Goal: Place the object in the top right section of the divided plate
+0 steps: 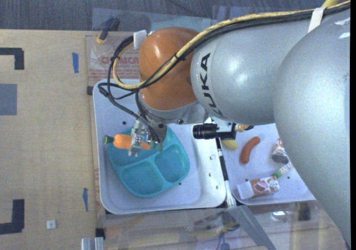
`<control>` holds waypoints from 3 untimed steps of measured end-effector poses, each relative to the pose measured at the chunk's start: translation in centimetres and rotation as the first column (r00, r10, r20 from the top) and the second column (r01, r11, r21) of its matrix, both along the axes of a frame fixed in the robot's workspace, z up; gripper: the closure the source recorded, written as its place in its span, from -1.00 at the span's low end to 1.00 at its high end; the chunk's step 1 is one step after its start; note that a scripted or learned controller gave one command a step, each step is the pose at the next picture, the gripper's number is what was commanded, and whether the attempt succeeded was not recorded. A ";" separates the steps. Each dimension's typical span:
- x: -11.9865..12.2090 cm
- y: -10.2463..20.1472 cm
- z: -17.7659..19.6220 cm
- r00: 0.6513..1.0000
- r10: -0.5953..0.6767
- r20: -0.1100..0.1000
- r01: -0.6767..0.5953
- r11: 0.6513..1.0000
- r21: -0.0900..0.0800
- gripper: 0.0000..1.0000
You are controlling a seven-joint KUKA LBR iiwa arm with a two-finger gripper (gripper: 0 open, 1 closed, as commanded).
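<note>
The claw [140,139] gripped the carrot [123,141] between its fingers, over the upper-left edge of the divided plate [161,174]. Transport seemed nearly complete; release into a plate section remained outstanding.

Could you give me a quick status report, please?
Gripper over teal divided plate, left bin. Carrot between its fingers at plate's edge. Nothing blocking.
</note>
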State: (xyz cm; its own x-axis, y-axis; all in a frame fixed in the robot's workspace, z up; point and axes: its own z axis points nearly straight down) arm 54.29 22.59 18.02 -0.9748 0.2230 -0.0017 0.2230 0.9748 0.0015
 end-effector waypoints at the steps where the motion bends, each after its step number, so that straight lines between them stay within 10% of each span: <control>1: 0.7 -8.3 1.9 0.999 -0.050 0.000 0.050 0.999 -0.001 1.00; 3: -2.9 -0.1 2.6 0.987 0.159 0.000 -0.159 0.987 0.000 1.00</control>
